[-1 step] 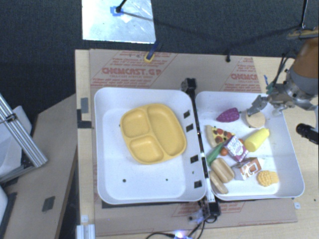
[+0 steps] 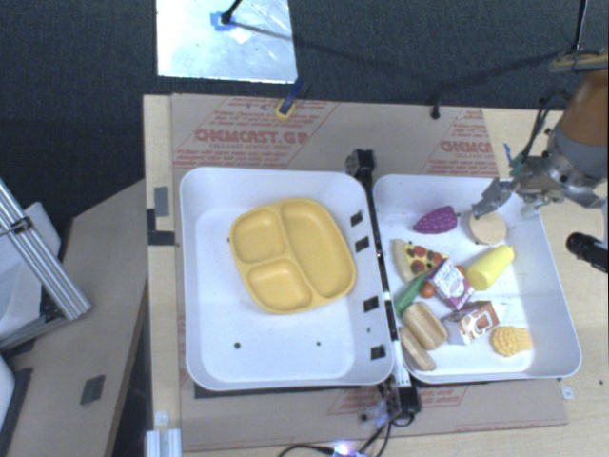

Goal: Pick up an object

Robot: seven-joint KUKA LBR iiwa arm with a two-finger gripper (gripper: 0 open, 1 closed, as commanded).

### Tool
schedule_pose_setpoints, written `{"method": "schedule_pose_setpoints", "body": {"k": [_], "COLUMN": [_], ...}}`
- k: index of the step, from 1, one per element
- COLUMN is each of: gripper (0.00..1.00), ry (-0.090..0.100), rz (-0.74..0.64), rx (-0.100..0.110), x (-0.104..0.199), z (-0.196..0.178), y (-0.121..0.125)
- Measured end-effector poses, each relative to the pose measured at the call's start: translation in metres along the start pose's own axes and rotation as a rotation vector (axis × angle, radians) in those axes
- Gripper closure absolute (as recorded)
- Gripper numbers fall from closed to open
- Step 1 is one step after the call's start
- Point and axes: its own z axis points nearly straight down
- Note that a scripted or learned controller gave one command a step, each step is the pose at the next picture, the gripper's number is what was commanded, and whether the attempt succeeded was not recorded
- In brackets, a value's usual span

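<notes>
Camera view from over the bench has the gripper [image 2: 509,198] hanging low at the far right corner of the right bin [image 2: 552,284], fingers spread open with nothing between them, just above a round tan disc [image 2: 487,228]. Beside that lie a purple piece [image 2: 436,220], a yellow lemon-like toy [image 2: 490,267], a pizza slice [image 2: 415,256], a hot dog [image 2: 424,327] and corn [image 2: 511,340]. Over in the left bin [image 2: 209,350] sits a yellow divided plate [image 2: 290,253].

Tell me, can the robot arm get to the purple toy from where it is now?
Probably yes. The gripper hangs over the right bin, close to the purple toy. The toy lies in the open, with only a round tan piece beside it and nothing on top.
</notes>
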Motion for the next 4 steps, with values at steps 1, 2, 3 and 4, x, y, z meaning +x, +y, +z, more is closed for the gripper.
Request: {"method": "schedule_pose_setpoints", "body": {"k": [1,2,3,4], "gripper": [0.0,0.0,1.0,1.0], "ry": [0.001,0.001,-0.001,-0.002], "rz": [0.002,0.002,0.001,-0.003], "rx": [0.005,0.005,-0.002,-0.007], "x": [0.0,0.001,0.0,0.006], "z": [0.062,0.114,0.099,0.04], "y": [-0.003,-0.004,-0.002,0.008]}}
